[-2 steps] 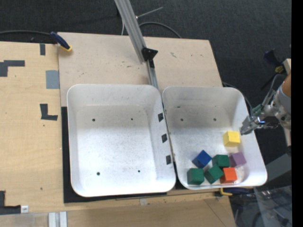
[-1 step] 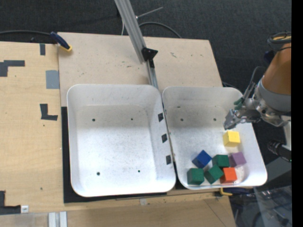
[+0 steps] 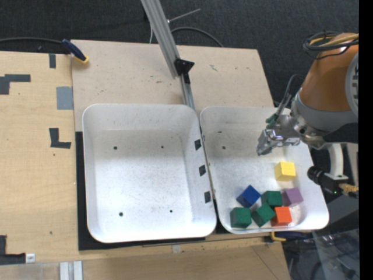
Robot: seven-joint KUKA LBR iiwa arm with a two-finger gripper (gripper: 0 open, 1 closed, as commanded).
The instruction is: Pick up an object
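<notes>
My gripper (image 3: pixel 267 144) hangs over the upper right part of the right bin (image 3: pixel 233 114), above bare bin floor. A yellow cube (image 3: pixel 285 170) lies just below and to the right of it, apart from it. Along the bin's near edge sits a cluster: a blue cube (image 3: pixel 249 195), a purple cube (image 3: pixel 293 196), an orange cube (image 3: pixel 282 215) and three green cubes (image 3: pixel 240 217) (image 3: pixel 263 213) (image 3: pixel 272 198). I see nothing held by the gripper.
The left bin (image 3: pixel 140 174) stands beside the right one, with a shared rim between them. A slanted metal rail (image 3: pixel 166 34) crosses the bench behind the bins. A blue and yellow clamp (image 3: pixel 76 50) lies at the far left.
</notes>
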